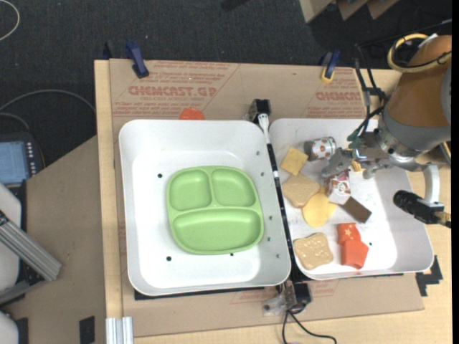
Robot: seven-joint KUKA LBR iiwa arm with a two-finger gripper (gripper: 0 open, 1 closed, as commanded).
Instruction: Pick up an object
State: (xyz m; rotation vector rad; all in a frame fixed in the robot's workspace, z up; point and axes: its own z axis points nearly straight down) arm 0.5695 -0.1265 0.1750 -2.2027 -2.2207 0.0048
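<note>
**Crowded right bin, gripper low among the food toys**

Nearest us, at the front edge of the right white bin [412, 260], we see a tan square cracker-like toy [313, 250] sitting almost against the front rim, and just to its right an orange-red block with a small star mark [351, 245]. Both leave little room between themselves and the rim.

Further back we see a round yellow disc [318, 211], touching or nearly touching a tan bread-slice piece [300, 190] behind it. A pale yellow cheese-like wedge [293, 161] lies beyond that, close to the divide between the bins. A dark brown bar [358, 210] lies tilted near the middle, just beside a small red-and-white packet [339, 186]. A small can with a red and white label [322, 147] lies on its side near the back rim.

We see the two-finger gripper [343, 165] low over the middle of this cluster, just behind the packet and right of the can. We cannot tell how far its fingers are spread, nor whether anything sits between them. The grey arm with its orange band [423, 84] enters over the bin's back right corner, and a stretch of bare floor shows along the right side of the bin.

In the left white bin [143, 256] we see a green three-compartment plastic tray [214, 210] set near the centre, with bare white floor all around it up to the rim.
</note>
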